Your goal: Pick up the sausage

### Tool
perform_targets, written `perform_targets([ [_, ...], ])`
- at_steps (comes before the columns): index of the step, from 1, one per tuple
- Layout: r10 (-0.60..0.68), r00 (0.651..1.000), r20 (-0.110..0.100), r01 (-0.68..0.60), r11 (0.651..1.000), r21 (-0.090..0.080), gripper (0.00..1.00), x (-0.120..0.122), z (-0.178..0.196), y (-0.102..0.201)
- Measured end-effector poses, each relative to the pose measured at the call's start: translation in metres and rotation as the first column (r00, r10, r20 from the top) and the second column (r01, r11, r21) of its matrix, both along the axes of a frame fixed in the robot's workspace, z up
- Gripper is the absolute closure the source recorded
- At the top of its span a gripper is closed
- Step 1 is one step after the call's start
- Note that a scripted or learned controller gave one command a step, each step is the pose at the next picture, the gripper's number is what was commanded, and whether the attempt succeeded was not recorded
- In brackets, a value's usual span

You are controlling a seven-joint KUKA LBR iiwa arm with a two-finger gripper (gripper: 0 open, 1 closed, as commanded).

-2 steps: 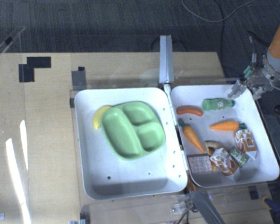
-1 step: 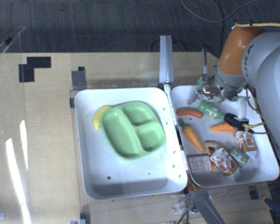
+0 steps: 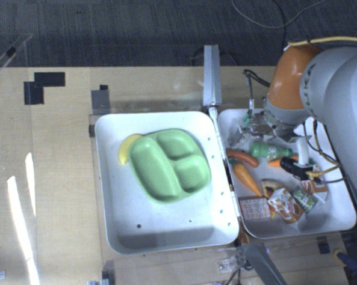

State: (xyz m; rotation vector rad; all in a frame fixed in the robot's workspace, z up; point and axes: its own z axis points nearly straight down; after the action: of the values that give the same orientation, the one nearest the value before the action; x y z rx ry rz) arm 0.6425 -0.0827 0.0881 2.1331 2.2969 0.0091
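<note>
Near edge, lower right of frame: right bin (image 3: 346, 219) holds snack packets (image 3: 273, 206), with a carrot (image 3: 246, 177) just above them. Sausage (image 3: 243, 158) is the red-brown curved piece at the bin's left side, just above the carrot, close to the bin wall, a green bottle (image 3: 264, 150) just beside it. Likely light toy plastic, stiff, smooth and a bit slippery, round so may roll; best pinched across its middle. Left bin (image 3: 111, 221) carries a green divided tray (image 3: 168, 163) over a banana (image 3: 127, 149). Farther up right, gripper (image 3: 256, 125) sits over the bin's upper end, opening cannot tell
</note>
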Motion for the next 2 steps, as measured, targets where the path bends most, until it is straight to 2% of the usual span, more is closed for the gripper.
perform_targets([
  [1,0.001,1.0,0.001,-0.001,1.0,-0.001,0.0,-0.049,0.001,-0.028],
  [2,-0.112,0.994,0.0,0.112,0.994,0.001,0.0,-0.007,0.099,0.015],
])
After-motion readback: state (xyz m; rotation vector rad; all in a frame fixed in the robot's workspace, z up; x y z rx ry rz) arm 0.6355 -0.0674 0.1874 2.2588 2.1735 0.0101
